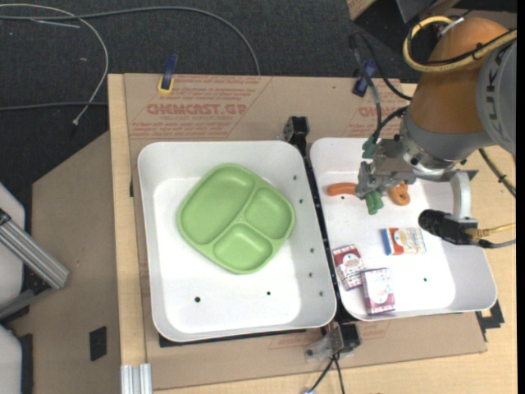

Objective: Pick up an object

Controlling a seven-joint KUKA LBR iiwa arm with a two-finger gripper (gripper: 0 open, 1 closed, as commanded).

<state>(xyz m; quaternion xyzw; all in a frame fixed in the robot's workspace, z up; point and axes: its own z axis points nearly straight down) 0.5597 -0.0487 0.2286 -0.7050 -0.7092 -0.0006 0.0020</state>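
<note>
My gripper (375,194) hangs over the back part of the right bin (459,298), fingers pointing down. An orange carrot-like piece (340,190) lies just left of the fingertips. A small orange ring-shaped object (399,194) sits just right of them. Nearer the front lie a white carton with red and blue print (403,240), a red and white carton (349,266) and a pink carton (379,290). Nothing shows between the fingers.
The left bin (156,220) holds a green divided plate (237,217). A black clamp (296,129) sits at the back between the bins. A black cylinder part (443,224) of the arm reaches over the right bin. Cables run behind the bench.
</note>
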